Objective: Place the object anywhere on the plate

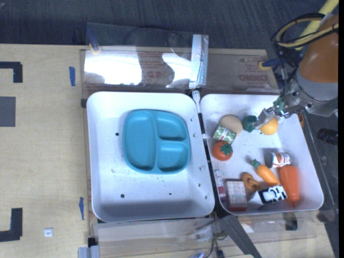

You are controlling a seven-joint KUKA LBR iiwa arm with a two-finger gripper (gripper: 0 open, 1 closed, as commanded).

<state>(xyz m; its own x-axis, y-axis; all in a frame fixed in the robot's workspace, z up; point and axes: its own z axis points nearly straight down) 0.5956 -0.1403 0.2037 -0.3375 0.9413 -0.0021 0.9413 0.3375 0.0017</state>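
While the blue plate lies bare in the left bin, with nothing resting in any of its compartments, the task looks to be at its early stage. All toy foods are in the right bin, on the far side of the wall that divides it from the plate.

The pincer is low in the upper part of the right bin, well apart from the plate, under the grey arm with its orange band. A small yellow object, maybe a toy lemon, sits just at its tip, and a dark green piece is beside it, toward the plate. I cannot tell if the pincer is apart or together, and I cannot tell if the yellow object is gripped or only lies under it. My guess is that this yellow object is the one to move, but the picture does not make it certain.

Nearer to the plate are a beige round thing and a tomato. Farther from the plate, low in the right bin, lie a small carrot and a big carrot.

What is left, as I judge: a sure grip, a lift over the dividing wall, the carrying to the plate and the release on it.
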